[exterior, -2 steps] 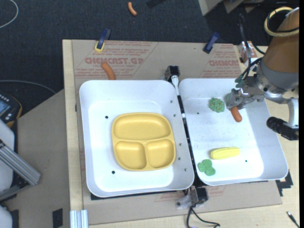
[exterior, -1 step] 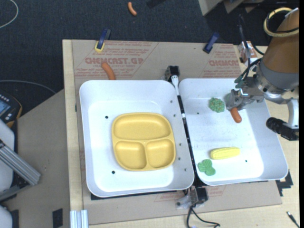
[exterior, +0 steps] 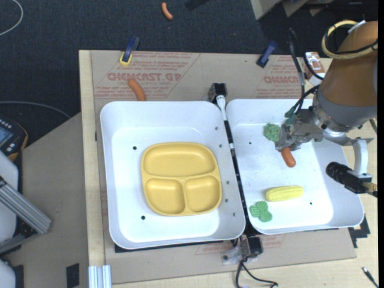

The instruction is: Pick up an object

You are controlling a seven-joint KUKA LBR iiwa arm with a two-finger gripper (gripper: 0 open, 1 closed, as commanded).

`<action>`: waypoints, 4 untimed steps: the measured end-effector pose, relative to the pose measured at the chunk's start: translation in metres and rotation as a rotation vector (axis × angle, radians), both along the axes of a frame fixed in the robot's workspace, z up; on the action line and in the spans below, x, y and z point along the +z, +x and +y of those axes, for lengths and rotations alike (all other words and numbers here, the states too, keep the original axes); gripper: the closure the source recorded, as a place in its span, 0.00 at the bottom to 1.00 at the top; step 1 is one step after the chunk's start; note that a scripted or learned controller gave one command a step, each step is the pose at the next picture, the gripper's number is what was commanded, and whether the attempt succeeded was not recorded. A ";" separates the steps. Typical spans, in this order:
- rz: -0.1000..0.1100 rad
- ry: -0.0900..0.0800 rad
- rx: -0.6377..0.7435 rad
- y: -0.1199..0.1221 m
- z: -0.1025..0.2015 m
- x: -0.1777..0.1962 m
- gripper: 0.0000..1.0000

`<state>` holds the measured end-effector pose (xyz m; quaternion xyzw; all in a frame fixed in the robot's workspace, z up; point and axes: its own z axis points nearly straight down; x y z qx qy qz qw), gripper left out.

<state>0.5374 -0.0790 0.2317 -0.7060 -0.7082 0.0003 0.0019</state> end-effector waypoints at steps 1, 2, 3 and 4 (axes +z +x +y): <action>0.000 0.001 0.002 -0.029 0.047 0.004 1.00; 0.002 -0.001 -0.002 -0.030 0.062 -0.017 1.00; -0.005 -0.002 -0.002 -0.028 0.066 -0.004 1.00; -0.006 -0.003 -0.003 -0.029 0.063 0.002 1.00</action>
